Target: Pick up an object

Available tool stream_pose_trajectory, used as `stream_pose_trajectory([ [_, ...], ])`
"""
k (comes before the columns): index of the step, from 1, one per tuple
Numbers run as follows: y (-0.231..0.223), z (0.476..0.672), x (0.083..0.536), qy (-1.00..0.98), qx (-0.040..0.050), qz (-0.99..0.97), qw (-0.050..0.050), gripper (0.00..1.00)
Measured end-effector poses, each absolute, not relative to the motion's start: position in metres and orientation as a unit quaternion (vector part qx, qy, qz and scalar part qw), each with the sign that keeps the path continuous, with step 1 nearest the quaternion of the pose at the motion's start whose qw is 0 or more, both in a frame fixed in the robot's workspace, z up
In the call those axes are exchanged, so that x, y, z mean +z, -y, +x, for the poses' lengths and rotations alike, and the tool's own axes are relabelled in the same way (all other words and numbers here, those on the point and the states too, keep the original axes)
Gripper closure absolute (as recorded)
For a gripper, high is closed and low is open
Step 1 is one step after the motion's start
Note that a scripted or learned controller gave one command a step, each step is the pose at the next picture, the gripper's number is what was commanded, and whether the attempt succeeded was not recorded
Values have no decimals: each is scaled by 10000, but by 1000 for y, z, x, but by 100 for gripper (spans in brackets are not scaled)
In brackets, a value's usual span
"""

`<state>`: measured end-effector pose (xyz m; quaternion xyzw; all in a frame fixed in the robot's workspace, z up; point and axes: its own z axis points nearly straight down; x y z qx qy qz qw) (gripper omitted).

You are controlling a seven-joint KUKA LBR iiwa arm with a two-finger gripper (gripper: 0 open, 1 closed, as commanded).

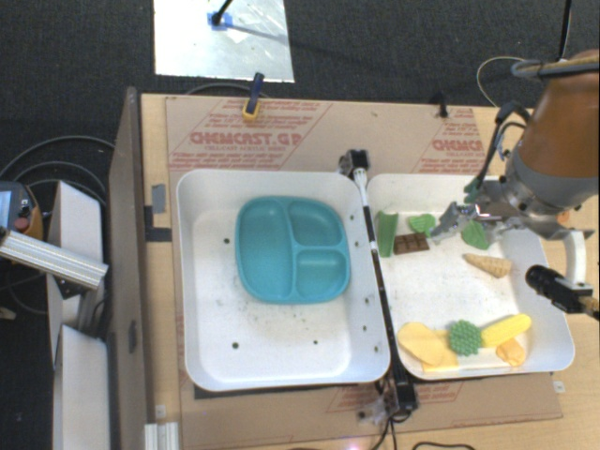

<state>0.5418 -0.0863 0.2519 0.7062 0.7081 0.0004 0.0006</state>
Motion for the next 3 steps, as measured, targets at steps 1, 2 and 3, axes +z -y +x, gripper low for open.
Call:
stream_pose_trajectory([
  [1, 133, 565, 159, -7064, -21, 7078, -16, 0],
  [2, 114, 593, 175, -7093, 18, 7049, 18, 0],
  [3, 160, 609, 157, -7066, 1, 7076, 18, 0],
])
